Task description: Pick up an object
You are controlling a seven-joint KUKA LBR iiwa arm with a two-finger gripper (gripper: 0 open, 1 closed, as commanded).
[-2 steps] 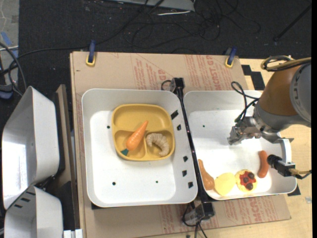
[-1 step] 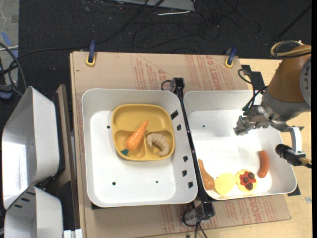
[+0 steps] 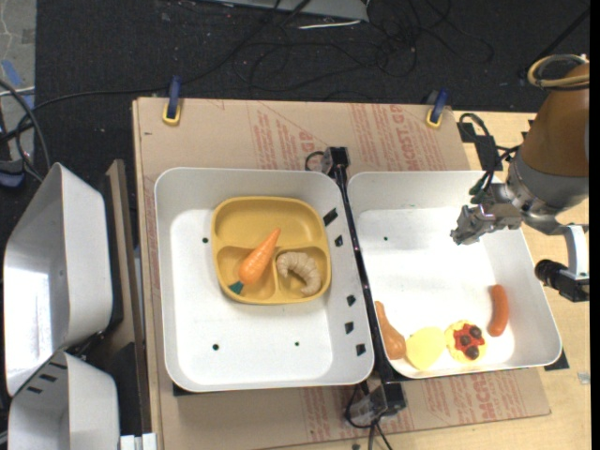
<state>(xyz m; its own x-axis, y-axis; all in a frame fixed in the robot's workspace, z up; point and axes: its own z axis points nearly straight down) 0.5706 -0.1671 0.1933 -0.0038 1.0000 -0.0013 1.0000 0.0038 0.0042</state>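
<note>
left bin – yellow divided plate near its far edge, carrot and pale shrimp in it | right bin – sausage, drumstick, yellow disc, small pizza along near edge | gripper over far right corner, finger spread unreadable, nothing seen held

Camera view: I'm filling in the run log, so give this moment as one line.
stage: approach | gripper: over right bin, upper part, nothing seen held | sausage: near bin's right wall | carrot: in yellow plate, left bin
</note>
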